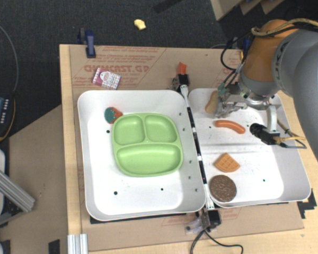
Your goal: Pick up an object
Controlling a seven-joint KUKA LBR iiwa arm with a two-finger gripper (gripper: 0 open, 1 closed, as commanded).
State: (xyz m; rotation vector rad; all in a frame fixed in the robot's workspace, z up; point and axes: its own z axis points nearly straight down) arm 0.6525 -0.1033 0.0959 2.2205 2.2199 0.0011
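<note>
My gripper point(226, 108) hangs over the far left part of the right bin point(286, 184). A tan, bread-like piece point(211, 103) lies just to its left, near the bin's far corner. An orange-red sausage point(230, 126) lies just in front of the gripper on the bin floor. Nearer the front sit a waffle-patterned orange piece point(227, 163) and a round brown cookie point(223, 188). I see nothing held in the gripper.
The left bin point(95, 194) holds a green divided plate point(146, 144) and a small red and teal object point(113, 114) at its far left. A small printed packet point(106, 78) lies on the cardboard behind the bins.
</note>
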